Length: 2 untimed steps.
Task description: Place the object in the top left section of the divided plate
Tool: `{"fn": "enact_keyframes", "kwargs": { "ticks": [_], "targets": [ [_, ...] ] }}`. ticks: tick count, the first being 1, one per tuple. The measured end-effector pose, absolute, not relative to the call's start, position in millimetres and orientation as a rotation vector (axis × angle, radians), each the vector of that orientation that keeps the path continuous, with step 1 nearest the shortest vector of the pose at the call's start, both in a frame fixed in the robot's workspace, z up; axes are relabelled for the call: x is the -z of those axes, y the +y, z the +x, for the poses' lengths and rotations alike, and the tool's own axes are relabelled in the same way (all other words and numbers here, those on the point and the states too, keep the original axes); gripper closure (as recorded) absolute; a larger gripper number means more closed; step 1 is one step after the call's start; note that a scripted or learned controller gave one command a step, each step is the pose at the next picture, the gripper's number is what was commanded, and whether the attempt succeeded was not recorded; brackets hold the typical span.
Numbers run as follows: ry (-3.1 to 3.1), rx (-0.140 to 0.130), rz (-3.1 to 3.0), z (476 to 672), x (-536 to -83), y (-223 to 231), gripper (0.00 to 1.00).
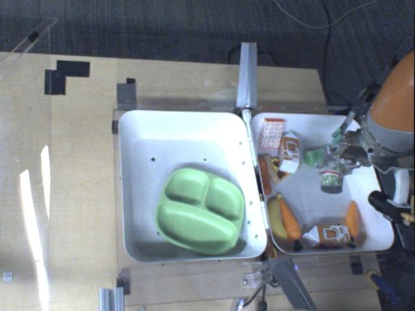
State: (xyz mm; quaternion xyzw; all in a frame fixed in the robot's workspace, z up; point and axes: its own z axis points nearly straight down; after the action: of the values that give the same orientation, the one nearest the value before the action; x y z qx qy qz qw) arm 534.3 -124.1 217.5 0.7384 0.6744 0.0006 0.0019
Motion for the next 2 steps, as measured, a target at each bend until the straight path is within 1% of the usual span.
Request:
{"fn": "enact_keyframes", "kwargs": {
  "ticks": [1, 2],
  "targets": [
    [2.306, -0.004, 2.129, 526.7, -143, -112, 1.00],
    [2.257, -0.005, 2.176, 522.3, -252, -162, 1.00]
  ]
}}
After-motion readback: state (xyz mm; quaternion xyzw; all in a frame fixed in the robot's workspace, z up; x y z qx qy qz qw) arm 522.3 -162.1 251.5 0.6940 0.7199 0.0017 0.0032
